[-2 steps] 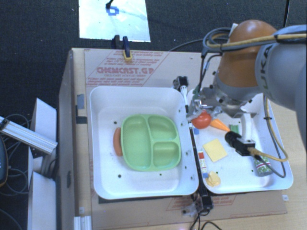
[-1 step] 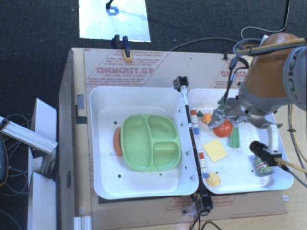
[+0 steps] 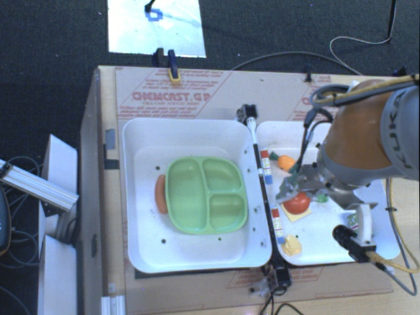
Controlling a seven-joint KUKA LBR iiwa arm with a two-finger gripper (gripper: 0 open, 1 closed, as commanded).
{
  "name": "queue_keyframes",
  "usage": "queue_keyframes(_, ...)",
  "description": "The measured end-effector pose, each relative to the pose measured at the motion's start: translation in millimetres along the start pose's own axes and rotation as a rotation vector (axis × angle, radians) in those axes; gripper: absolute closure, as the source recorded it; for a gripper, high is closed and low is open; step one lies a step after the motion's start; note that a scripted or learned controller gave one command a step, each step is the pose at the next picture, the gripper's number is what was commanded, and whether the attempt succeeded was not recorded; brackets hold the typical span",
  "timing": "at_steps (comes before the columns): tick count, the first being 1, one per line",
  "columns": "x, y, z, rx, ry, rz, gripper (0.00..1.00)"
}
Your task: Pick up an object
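In the right bin (image 3: 289, 135), my gripper (image 3: 293, 190) hangs low over a red tomato-like toy (image 3: 298, 203) that rests on a pale yellow square (image 3: 293, 214). Its tips sit at the toy's upper left edge, and nothing is visibly held. An orange carrot-like piece (image 3: 286, 162) lies further back in the same bin. Near the bin's front wall sits a small yellow toy (image 3: 291, 245). A bit of green (image 3: 321, 199) peeks out by the wrist.
The left bin (image 3: 141, 176) holds a green divided plate (image 3: 205, 195) with an orange sausage-shaped toy (image 3: 160, 193) tucked against its left side. A divider rail (image 3: 262, 176) with labels runs between the bins. The arm's bulk covers the right bin's far right part.
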State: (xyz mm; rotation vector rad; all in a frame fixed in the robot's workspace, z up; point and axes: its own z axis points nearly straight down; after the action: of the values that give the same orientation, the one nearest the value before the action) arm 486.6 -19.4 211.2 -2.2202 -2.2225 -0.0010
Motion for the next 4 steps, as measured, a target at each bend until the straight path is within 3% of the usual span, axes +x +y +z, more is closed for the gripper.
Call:
queue_keyframes(1, 62.2, 0.1, 1.3, -0.001, 0.0, -0.003, 1.0)
queue_keyframes(2, 45.9, 104.9, -52.9, -0.004, -0.001, -0.003, 1.0)
queue_keyframes(3, 17.8, 25.8, 11.4, 0.002, -0.001, 0.0, 1.0)
queue_keyframes(4, -4.5, 27.3, -24.3, -0.003, -0.001, 0.0, 1.0)
